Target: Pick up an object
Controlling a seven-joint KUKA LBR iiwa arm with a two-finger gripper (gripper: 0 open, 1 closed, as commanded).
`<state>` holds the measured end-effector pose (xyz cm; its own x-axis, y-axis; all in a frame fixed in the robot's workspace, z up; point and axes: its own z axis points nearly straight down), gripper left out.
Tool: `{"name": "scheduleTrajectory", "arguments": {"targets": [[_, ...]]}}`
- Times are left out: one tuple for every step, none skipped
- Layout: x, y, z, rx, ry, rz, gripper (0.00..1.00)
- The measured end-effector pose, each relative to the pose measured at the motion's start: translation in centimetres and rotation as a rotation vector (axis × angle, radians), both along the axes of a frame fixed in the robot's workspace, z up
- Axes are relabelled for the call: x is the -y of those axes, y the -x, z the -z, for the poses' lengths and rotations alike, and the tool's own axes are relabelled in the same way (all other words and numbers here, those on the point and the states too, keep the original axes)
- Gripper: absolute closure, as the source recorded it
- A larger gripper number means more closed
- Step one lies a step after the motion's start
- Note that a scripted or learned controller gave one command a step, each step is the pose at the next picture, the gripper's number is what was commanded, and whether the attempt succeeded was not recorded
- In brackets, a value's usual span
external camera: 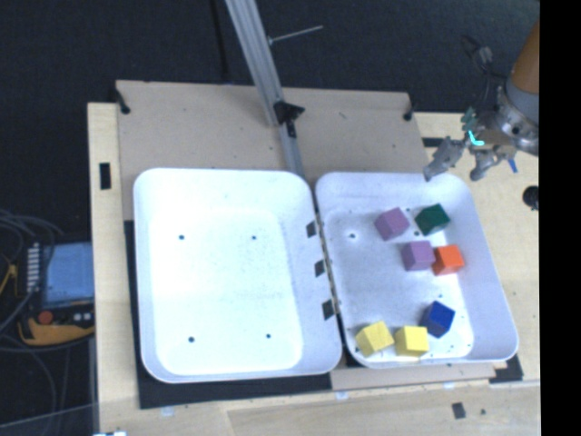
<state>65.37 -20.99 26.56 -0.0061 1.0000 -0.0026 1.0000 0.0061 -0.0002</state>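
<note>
Camera view: we see seven blocks in the right bin (486, 280): two purple blocks (404, 239), green block (432, 218), orange block (448, 260), blue block (438, 318), two yellow blocks (392, 339). Gripper (463, 163) hangs at the bin's 1 o'clock corner, fingers spread, gripping nothing. Left bin (150, 243) sits at 9 o'clock.

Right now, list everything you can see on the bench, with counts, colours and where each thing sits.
Purple blocks: two, purple, right bin, upper middle.
Green block: one, dark green, right bin, beside the upper purple one.
Orange block: one, orange, right bin, touching the lower purple one.
Blue block: one, blue, right bin, lower right.
Yellow blocks: two, yellow, right bin, near edge.
Bins: two, white, side by side.
Gripper: one, grey, open, above right bin's far right corner, holding nothing.
</note>
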Motion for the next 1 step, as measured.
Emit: {"name": "scheduleTrajectory", "arguments": {"targets": [[0.21,-0.42,6.17,-0.004,-0.001,0.001,0.00]]}}
